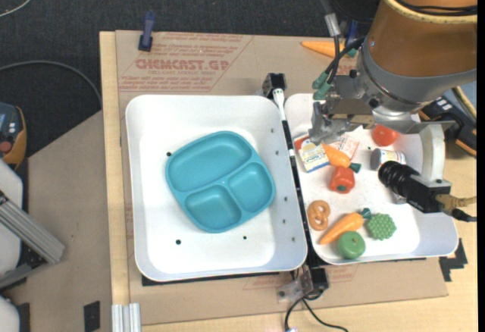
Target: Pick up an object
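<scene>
Arm reaches in from the right; my jaws hang over the far left corner of the right bin (436, 236), close to the wall it shares with the left bin (144, 171). Jaws seen from above and partly masked by my own wrist: I cannot tell whether they are apart or together, nor whether they touch anything. Directly beneath and just in front of them lies a small carton (311, 158), white with red and orange print, against the left wall of the right bin. All candidate objects for picking sit in this right bin. An orange piece (339, 156) lies just beside the carton on its right, with a red pepper (342, 180) next to it toward the near side. Further toward the near edge: a pretzel (319, 211) near the left wall, a carrot (341, 227) lying slantwise beside it, a green apple (351, 245) touching or almost touching the carrot's thick end, and a knobbly green vegetable (381, 227) by the carrot's leafy end. A red tomato (384, 135) sits toward the far side, to the right of my jaws. The left bin holds one blue divided plate (220, 180), three compartments, lying flat near the middle. Both bins rest on a cardboard sheet (182, 57) with red lettering, laid on the desk; a blue clip (146, 31) sits at the sheet's far left corner.
</scene>
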Tool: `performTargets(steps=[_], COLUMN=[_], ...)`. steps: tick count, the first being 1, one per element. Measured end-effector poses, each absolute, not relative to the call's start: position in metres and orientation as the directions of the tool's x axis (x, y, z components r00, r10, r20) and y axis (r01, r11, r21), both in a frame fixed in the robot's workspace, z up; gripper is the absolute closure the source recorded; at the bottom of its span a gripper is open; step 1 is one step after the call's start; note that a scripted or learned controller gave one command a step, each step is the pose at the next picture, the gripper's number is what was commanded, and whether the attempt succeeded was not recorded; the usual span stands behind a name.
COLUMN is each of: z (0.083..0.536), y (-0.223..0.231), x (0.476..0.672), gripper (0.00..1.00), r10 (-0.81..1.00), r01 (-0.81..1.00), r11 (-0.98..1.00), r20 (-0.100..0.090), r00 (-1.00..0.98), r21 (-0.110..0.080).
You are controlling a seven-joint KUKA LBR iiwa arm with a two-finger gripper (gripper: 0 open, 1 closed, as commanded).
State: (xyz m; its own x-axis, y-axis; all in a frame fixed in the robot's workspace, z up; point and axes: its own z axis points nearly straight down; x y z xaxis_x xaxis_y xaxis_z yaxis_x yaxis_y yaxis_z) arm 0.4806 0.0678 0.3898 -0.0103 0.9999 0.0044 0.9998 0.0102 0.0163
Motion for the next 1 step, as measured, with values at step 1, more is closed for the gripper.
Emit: performTargets(steps=[1], z=[0.3360], y=[0.0134], x=[0.4797], gripper=[1.00], r10=[1.000], r01=[1.000], r11=[-0.006], r20=[-0.001], r00=[0.006], r21=[-0.007])
